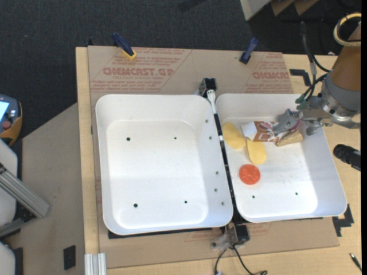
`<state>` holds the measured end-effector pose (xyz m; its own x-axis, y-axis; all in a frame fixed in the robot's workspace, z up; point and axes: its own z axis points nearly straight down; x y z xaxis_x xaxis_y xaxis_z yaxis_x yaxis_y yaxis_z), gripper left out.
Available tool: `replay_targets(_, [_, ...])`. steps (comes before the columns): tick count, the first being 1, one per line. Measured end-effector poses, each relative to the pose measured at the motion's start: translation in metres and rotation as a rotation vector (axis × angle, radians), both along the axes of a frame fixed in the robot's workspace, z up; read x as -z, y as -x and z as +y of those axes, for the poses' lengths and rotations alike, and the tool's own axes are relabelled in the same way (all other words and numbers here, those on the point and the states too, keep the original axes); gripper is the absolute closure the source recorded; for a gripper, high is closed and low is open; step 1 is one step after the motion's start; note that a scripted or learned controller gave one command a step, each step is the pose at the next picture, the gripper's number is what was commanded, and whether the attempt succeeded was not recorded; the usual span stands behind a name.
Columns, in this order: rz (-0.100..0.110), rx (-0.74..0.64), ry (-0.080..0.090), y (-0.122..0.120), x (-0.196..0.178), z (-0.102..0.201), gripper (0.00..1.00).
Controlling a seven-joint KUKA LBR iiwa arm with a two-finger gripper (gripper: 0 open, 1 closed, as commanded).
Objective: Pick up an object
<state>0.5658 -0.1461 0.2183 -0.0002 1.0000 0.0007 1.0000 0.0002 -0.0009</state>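
The right bin (321, 193) holds two pale yellow pieces (233, 136) (257, 152), a flat red-orange disc (249, 174), a white and red-brown packet (261, 130) and a tan block (291, 138). My gripper (287, 125) reaches in from the right, low over the packet and the tan block in the bin's upper middle. It sits right against these two things, and the contact itself is hidden by the grey gripper body.
The left bin (114, 113) lies beside the right one, with a black divider clamp (209, 87) between them at the top. Two blue clamps (124, 44) (249, 50) hold the cardboard base at its far edge. A black cable runs down to the arm at right.
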Motion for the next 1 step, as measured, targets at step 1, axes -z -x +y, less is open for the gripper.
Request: replay_targets(1, [0.013, 0.000, -0.004, 0.0192, 0.1286, 0.0183, 0.00])
